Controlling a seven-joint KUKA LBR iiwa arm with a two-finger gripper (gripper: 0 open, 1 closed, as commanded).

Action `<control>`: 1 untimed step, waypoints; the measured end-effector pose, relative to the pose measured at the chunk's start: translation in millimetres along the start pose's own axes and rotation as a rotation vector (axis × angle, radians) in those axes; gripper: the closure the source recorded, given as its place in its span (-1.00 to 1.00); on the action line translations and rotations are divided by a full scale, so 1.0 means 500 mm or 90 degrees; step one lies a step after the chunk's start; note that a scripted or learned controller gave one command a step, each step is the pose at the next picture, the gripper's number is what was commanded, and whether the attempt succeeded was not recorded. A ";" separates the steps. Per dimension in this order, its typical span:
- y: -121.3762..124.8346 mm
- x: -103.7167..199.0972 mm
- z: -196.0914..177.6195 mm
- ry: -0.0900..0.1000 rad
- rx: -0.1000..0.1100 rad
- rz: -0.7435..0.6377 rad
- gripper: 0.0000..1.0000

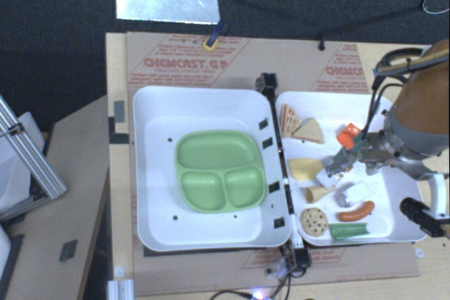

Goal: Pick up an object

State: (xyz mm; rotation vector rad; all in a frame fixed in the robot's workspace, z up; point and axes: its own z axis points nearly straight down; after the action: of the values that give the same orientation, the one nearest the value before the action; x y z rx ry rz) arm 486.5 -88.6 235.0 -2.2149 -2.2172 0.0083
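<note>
Gripper (340,164) hovers just above the yellow cheese wedge (305,168), finger state unclear.

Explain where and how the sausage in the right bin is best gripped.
Grip the sausage at its middle, coming straight down, fingers across its narrow width. It lies flat and long, slightly curved, with a little free space on both long sides, though the green bean is close below.
</note>
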 end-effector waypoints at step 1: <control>0.004 0.000 -0.010 -0.001 -0.007 -0.001 -1.00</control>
State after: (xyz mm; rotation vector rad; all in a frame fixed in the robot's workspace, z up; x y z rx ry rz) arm 488.6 -88.5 239.8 -2.2183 -2.2254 -0.0020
